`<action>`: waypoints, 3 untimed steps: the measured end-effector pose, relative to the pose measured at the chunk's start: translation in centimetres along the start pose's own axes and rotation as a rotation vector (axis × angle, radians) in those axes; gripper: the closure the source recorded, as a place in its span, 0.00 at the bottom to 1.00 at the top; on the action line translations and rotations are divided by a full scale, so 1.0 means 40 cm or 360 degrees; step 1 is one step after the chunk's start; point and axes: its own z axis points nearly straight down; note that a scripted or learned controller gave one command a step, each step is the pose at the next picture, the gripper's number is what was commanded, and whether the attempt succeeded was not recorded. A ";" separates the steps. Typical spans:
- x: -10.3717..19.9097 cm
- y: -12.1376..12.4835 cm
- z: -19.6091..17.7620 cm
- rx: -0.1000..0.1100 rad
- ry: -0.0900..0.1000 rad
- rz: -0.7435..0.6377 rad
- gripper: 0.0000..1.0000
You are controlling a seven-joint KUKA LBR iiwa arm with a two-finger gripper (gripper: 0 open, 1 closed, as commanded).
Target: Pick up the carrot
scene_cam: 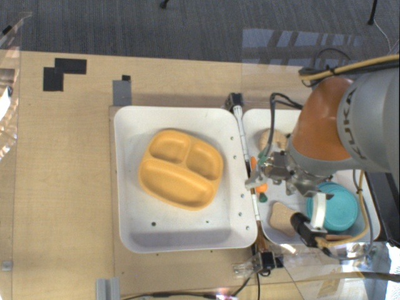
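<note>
The carrot (pixel 261 188) is a small orange piece with a green tip. It lies in the right bin (pixel 270 230) against its left wall, next to the divider between the two bins. My gripper (pixel 261 175) hangs directly over it, low in the bin, and covers the carrot's middle, so a second orange bit shows just above at the wall. The view does not show whether the carrot is between the gripper's parts. The grey arm with its orange band covers most of the right bin.
A yellow divided plate (pixel 180 169) lies in the left bin (pixel 134 230). In the right bin a teal bowl (pixel 342 209) sits at the right, one beige lump (pixel 282 215) at the front and another (pixel 272 136) at the back.
</note>
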 end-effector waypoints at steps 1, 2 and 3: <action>-0.092 0.100 0.108 -0.0003 0.0054 0.0022 0.00; -0.095 0.104 0.118 0.0124 0.0126 0.0698 0.00; -0.094 0.106 0.119 0.0119 0.0127 0.0699 0.00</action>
